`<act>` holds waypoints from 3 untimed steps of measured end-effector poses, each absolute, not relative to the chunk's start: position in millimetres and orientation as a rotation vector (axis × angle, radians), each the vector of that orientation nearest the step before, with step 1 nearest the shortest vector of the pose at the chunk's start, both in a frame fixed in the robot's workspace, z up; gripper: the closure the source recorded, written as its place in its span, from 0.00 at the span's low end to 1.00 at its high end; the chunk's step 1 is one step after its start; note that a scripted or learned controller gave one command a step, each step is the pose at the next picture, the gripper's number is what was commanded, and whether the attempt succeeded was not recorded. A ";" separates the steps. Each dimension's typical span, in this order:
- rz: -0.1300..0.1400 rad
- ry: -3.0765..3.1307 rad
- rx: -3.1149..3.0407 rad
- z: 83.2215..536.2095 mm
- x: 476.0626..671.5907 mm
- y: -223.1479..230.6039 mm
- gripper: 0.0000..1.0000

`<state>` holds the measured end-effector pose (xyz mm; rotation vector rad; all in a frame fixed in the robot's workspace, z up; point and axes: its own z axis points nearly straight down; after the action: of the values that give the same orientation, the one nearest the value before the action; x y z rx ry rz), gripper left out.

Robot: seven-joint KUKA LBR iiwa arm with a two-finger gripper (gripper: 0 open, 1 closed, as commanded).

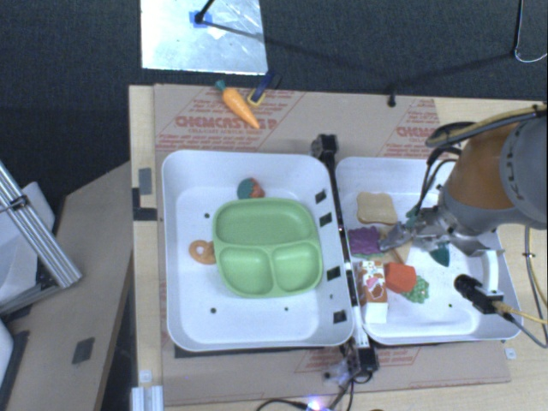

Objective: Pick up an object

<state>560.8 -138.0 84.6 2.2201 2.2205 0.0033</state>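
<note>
The right bin (pixel 479 324) holds several toy foods. A tan bread slice (pixel 376 206) lies at its back left, and purple grapes (pixel 364 241) lie just in front of it. A red piece (pixel 400 276) sits beside a green leafy piece (pixel 419 291), with a printed carton (pixel 372 282) by the left wall. A teal piece (pixel 441 253) lies under the wrist. My gripper (pixel 396 236) hangs low over the bin, right beside the grapes and just above the red piece. Nothing shows in its grasp.
The left bin (pixel 184 229) carries a green divided plate (pixel 264 245), an orange ring (pixel 202 252) and a small red-and-teal ball (pixel 250 188). A toy carrot (pixel 240 106) lies on the cardboard behind the bins. A black divider (pixel 336 229) separates the bins.
</note>
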 end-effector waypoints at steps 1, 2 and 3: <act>0.011 2.219 2.216 98.1 562.9 -137.4 1.00; 0.004 2.223 2.214 161.4 561.3 -137.3 1.00; 0.005 2.224 2.213 205.5 561.3 -133.4 1.00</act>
<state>561.3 -133.4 205.5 2.2125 2.2236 0.0048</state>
